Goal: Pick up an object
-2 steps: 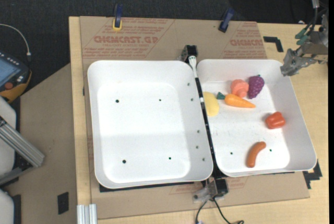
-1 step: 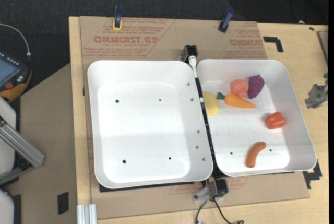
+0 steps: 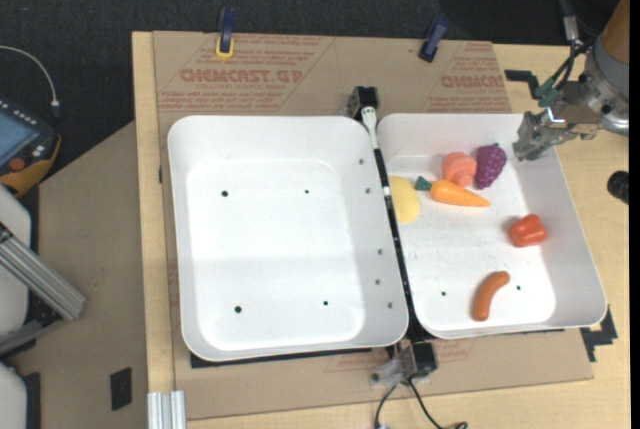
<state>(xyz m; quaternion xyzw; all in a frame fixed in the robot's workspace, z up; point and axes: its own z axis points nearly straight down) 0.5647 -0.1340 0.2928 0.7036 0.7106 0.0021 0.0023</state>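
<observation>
The right bin (image 3: 575, 247) holds several toy foods: a purple grape bunch (image 3: 490, 165), a pink piece (image 3: 459, 167), an orange carrot (image 3: 458, 195), a yellow piece (image 3: 404, 200) by the bin's left wall, a red pepper (image 3: 527, 231) and a brown sausage (image 3: 489, 295). My gripper (image 3: 531, 139) hangs over the bin's far right corner, just right of the grapes. Nothing shows between its fingers.
The left bin (image 3: 270, 237) sits beside the right one on a brown cardboard sheet (image 3: 300, 67), which is held by two blue clamps (image 3: 225, 32) at the back. Cables and a black fitting (image 3: 362, 103) lie between the bins' far corners.
</observation>
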